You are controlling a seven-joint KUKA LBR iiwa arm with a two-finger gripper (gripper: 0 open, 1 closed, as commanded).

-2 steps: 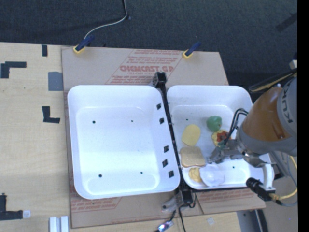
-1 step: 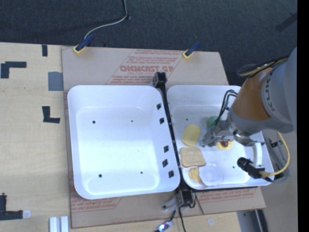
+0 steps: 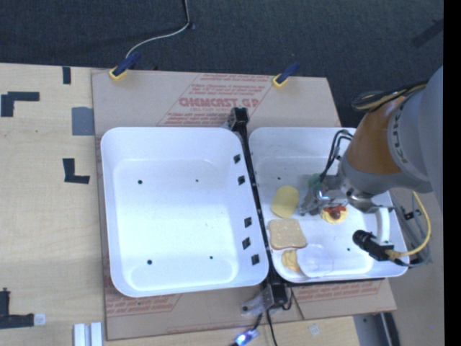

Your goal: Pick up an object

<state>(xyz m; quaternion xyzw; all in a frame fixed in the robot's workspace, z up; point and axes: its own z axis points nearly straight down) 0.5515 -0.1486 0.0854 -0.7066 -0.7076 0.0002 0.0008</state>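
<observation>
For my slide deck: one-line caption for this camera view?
KUKA arm's gripper down in the right bin among a toast slice and yellow piece.

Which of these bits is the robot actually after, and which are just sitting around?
Part of the job:
gripper, down in the right bin
yellow piece
toast-like slice
small red and yellow item
clear lid-like piece

Just lying about:
left bin
cardboard sheet
two blue and yellow clamps

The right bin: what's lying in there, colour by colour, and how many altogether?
Pale yellow rounded piece: 1
Tan toast-like slice: 1
Yellow flat piece: 1
Clear plastic lid-like piece: 1
Red and yellow small item: 1
Total: 5
</observation>
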